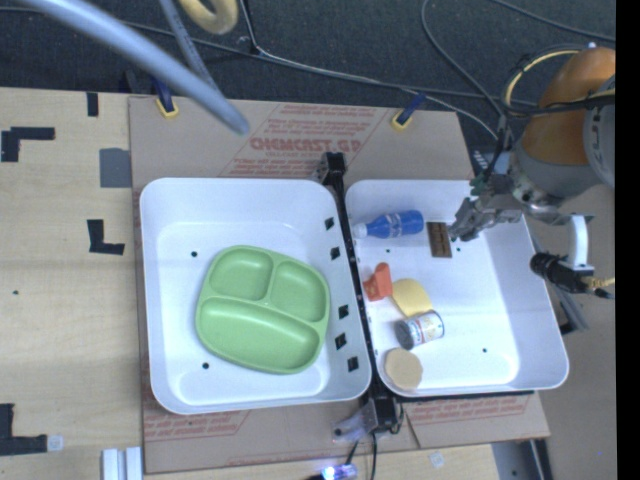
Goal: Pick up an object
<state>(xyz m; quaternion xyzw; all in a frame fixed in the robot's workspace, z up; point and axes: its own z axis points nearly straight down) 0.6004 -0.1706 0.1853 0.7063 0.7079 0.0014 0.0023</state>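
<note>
Though we cannot tell the gripper's (463, 230) state, the nearby brown block (439, 239) looks light, rigid; pinch its narrow sides.

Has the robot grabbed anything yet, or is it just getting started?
Nothing looks picked up yet. The gripper hangs over the right bin, beside the small brown block. The blue bottle, orange piece, yellow piece and can lie there. Gripping and lifting remain.

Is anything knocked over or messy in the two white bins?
A little. The blue bottle and the small can both lie on their sides in the right bin. The green divided plate sits flat but turned at an angle in the left bin. Nothing looks spilled or broken.
</note>
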